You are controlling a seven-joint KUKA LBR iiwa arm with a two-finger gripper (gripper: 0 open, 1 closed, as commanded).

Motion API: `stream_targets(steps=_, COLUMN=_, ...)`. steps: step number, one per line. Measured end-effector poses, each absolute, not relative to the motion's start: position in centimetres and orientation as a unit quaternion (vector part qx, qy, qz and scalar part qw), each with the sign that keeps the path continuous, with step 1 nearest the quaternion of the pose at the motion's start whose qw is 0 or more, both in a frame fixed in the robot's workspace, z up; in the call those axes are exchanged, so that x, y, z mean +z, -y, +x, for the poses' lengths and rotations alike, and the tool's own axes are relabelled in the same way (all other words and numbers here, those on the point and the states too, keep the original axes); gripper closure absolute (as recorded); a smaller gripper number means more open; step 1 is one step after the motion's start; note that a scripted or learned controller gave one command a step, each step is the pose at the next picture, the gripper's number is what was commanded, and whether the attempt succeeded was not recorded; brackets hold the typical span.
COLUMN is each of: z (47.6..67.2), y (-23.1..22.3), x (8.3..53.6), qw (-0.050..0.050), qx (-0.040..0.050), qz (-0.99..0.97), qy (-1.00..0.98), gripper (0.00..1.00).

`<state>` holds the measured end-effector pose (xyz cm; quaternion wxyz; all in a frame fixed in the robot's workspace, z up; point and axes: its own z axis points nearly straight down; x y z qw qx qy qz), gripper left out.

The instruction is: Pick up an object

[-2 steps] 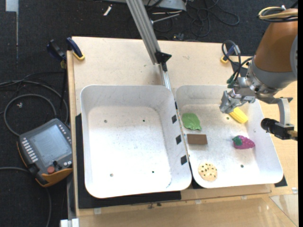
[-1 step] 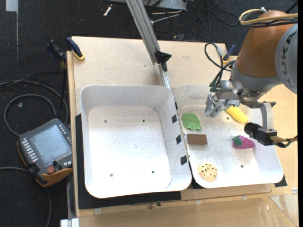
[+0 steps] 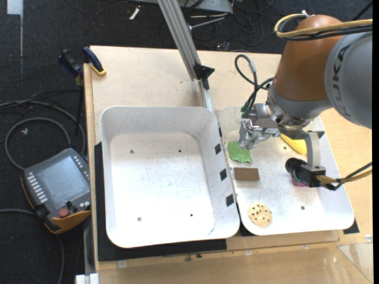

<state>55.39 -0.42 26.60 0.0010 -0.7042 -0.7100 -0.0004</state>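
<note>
tool (image 3: 247,136) hangs directly above green object (image 3: 239,153) in right bin (image 3: 331,218).

White bins (image 3: 118,129); green piece (image 3: 240,153), brown block (image 3: 246,174), speckled tan cookie (image 3: 259,214).

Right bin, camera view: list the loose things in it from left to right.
Green piece, brown block, round cookie, yellow piece.

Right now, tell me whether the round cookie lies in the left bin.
No. The cookie lies in the right bin, near its front edge.
</note>
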Motion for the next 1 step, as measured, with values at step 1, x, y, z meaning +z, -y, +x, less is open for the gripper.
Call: stream_targets(steps=1, z=54.56, y=-4.87, x=24.79, qw=0.002, qx=0.0004, qz=-0.704, qy=0.710, gripper=1.00)
